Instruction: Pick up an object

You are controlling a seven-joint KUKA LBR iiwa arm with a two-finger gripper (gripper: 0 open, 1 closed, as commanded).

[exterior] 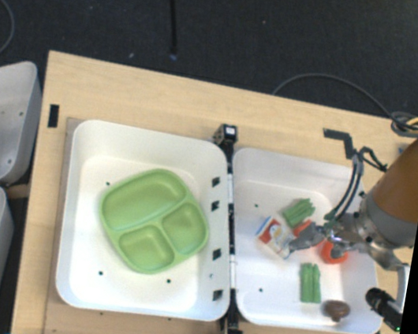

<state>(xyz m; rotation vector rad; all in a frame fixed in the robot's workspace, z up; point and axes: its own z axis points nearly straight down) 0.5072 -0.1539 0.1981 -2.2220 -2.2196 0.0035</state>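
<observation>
Objects lie in the right bin; the gripper hovers by a red-white packet, grip state unclear.

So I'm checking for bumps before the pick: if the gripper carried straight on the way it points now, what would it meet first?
Probably the red and white packet: the gripper points toward the view's left, and its tip is right beside it. Depth is unclear from above, so it could pass over it.

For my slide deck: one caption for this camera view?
Gripper low in the right bin among small items; green divided plate in the left bin.
</observation>
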